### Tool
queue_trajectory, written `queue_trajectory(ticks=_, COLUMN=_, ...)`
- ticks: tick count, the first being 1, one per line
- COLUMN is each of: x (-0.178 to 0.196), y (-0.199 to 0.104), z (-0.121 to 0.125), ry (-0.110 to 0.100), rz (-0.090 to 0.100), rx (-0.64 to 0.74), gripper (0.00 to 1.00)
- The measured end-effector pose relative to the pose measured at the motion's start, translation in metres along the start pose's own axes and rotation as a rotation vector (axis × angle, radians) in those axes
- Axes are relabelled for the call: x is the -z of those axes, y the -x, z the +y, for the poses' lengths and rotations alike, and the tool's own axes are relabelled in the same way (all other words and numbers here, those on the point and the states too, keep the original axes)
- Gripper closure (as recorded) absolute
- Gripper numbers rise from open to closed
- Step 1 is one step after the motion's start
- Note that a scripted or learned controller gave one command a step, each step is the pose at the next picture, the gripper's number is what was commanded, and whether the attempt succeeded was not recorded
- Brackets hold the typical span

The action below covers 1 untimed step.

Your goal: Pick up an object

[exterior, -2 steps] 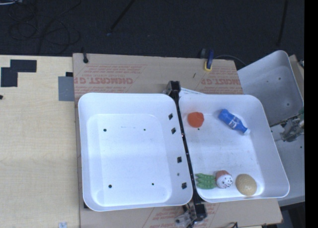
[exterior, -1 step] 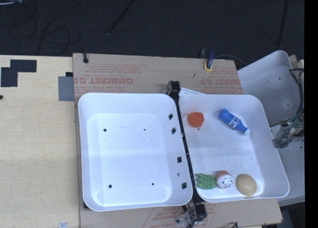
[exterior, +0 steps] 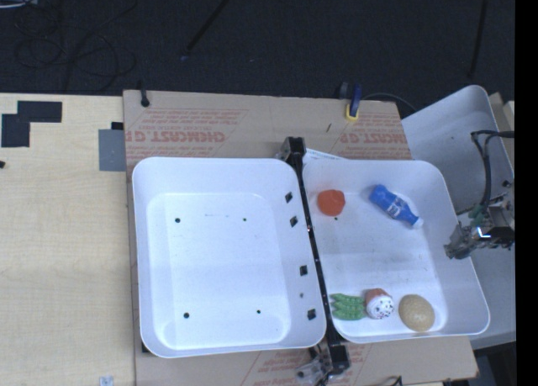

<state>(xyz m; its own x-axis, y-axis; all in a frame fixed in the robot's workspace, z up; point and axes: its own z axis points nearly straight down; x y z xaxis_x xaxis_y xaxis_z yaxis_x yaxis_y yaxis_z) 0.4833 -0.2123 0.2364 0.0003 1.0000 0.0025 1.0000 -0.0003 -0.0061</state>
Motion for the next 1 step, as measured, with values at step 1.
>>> queue_trajectory(ticks=1, x=0.0123, y=0.0011, z=-0.0001, ry=0.001, rz=-0.001, rx=0.000, gripper=1.00)
